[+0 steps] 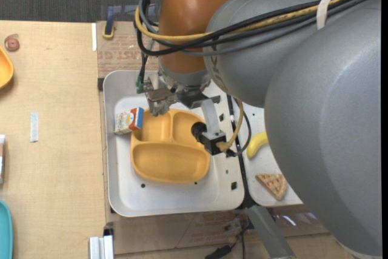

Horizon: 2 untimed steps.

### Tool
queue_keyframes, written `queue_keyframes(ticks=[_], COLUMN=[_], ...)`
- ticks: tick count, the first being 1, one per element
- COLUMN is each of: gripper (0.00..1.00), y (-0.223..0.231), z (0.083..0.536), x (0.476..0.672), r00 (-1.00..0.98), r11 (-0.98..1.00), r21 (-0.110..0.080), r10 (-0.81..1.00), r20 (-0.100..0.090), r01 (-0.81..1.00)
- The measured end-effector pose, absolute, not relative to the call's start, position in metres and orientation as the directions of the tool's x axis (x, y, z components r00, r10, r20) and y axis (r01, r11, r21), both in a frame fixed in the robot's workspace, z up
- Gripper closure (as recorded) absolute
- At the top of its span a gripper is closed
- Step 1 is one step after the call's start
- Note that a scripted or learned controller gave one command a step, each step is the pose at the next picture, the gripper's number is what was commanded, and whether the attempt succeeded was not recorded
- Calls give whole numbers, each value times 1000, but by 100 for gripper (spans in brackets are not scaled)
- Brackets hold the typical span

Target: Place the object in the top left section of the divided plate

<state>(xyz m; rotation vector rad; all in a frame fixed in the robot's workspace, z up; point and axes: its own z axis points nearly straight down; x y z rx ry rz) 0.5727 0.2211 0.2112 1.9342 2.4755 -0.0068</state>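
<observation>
Camera view, from where I stand above the table (48,130): the big grey arm (303,70) comes in from the right of the frame and its orange band (188,15) hangs over the middle, so the gripper (182,103) sits low over the upper edge of the yellow divided plate (170,161). I cannot tell how the gripper is set, since the wrist covers most of it. I'd guess it hangs there because the plate's upper sections are the target.

The plate lies in the left white bin (121,191), near the centre of the frame. Just beside its upper left corner, touching or nearly so, is a small carton (127,121) with blue and white print, resting on the bin floor. That looks like the object to be placed, and it is outside the plate for now. Nothing shows between the gripper's parts.

In the right white bin (254,194), lower right of centre, lie a banana (257,144) and a pizza slice (272,185), well apart from the plate.

Count: one arm, two bins, one plate, one carton, one banana, one pizza slice.
</observation>
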Motion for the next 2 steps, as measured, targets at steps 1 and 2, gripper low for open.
queue_keyframes(ticks=[1,2], gripper=[100,100], y=[187,148], z=[318,430], x=[563,560], r00=[-413,-261], r11=[413,261], r21=[-2,-2], r10=[911,965], r20=[-2,-2], r01=[911,965])
